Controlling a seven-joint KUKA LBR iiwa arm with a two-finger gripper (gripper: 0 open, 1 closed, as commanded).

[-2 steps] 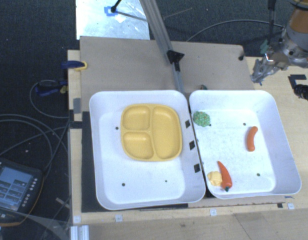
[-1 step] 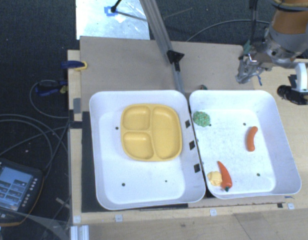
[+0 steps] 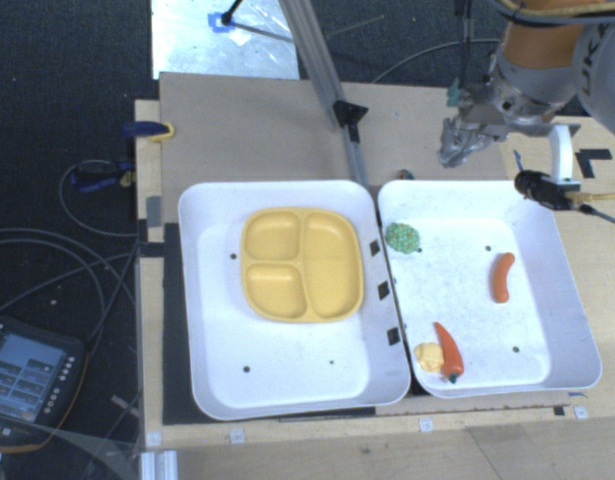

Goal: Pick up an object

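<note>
The broccoli floret (image 3: 402,236) was, by my judgement, the likeliest object for the pick, since of everything in the right bin (image 3: 567,268) it lay nearest the gripper (image 3: 457,151). The gripper hung above the bench just beyond the bin's far rim, and whether it was open or closed I cannot tell from this slant; nothing could be seen held in it. From the jaws the floret lay toward the camera and somewhat to the view's left, inside the bin's far left corner, close to the wall shared with the left bin (image 3: 202,298). It was a roundish lump with no clear long axis, so the approach angle probably mattered little.

The sausage (image 3: 502,276) lay further from the jaws, toward the camera and slightly to the view's right, its long axis running roughly away from the camera. The carrot (image 3: 448,351) sat furthest off, almost straight toward the camera from the jaws, its length slanted, and touching or just beside a small yellow piece (image 3: 427,355). The yellow divided plate (image 3: 301,265) rested in the left bin, well apart from the jaws.

The coming move would need a short travel over the rim toward the camera, then a descent
</note>
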